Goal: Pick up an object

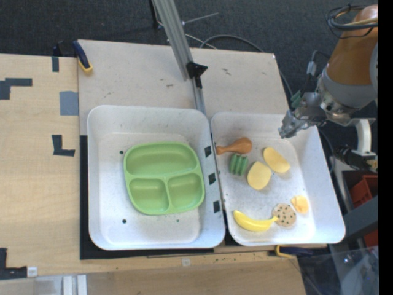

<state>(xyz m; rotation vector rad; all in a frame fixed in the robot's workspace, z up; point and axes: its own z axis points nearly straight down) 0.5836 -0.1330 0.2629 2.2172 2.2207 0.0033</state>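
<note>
The gripper (288,129) hangs over the upper right corner of the right bin (325,183), its dark fingertips pointing down and to the left. They are too small and blurred to judge, so whether they stand apart or together cannot be told; nothing shows between them. Above it the grey wrist leads up to the orange band of the arm (350,54), which comes in from the right edge.

The right bin holds seven toy food pieces, all lying on its floor and clear of the gripper. Nearest the gripper are two yellow oval pieces: one (277,160) just below and left of the fingertips, the other (259,175) touching it on its lower left. To their left lies one brown drumstick (235,146), and just beneath it one green ridged piece (239,164). Along the bin's lower part lie one yellow banana (253,222), one round speckled cookie (284,214) touching the banana's right tip, and one small orange piece (301,203) just beside the cookie.

The left bin (98,183) holds one thing: a green divided plate (164,177) with three compartments, lying flat near the middle.
</note>
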